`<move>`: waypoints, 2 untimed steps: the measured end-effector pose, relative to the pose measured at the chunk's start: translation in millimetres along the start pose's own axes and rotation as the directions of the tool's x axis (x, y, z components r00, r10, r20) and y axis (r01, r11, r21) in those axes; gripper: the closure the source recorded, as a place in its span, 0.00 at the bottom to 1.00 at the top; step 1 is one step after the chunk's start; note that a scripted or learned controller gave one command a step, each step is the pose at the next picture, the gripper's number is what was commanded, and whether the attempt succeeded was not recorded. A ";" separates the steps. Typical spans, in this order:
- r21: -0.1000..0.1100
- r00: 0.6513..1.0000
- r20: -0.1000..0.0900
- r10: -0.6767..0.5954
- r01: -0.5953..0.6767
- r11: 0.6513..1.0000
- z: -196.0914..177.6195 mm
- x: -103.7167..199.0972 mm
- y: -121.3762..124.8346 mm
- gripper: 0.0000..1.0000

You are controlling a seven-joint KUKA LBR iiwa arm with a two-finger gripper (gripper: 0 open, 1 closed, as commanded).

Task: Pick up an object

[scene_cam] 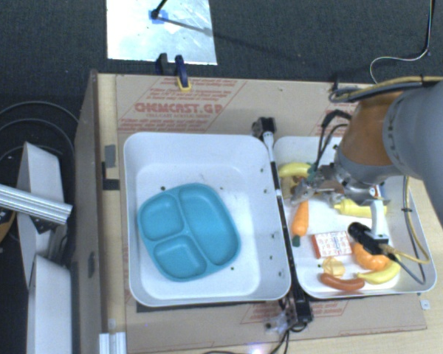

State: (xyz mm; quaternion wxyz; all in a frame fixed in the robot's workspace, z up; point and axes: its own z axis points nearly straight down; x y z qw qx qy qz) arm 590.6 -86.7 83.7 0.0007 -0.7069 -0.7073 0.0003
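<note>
I am reaching in from the right over the right bin, my grey arm with its orange band crossing the bin's upper part; my gripper is hanging low near the bin's upper left corner, and whether it is released or clenched I cannot tell, since the wrist is covering it from above; nothing is showing as grasped. The objects are lying in this right bin; a yellow banana-like piece is sitting just beside my gripper at the top left; an orange carrot is lying just below it, along the bin's left wall; a small red-and-white box is resting near the middle; a red sausage is lying at the bottom edge, with another yellow banana beside it and an orange piece just above that. The left bin is holding a blue divided tray, lying flat and well apart from my gripper.
</note>
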 end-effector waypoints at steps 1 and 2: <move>-0.010 1.000 0.001 -0.005 0.005 1.000 -16.7 4.2 52.0 0.00; -0.007 1.000 0.002 -0.006 0.006 1.000 -26.6 3.1 50.3 1.00</move>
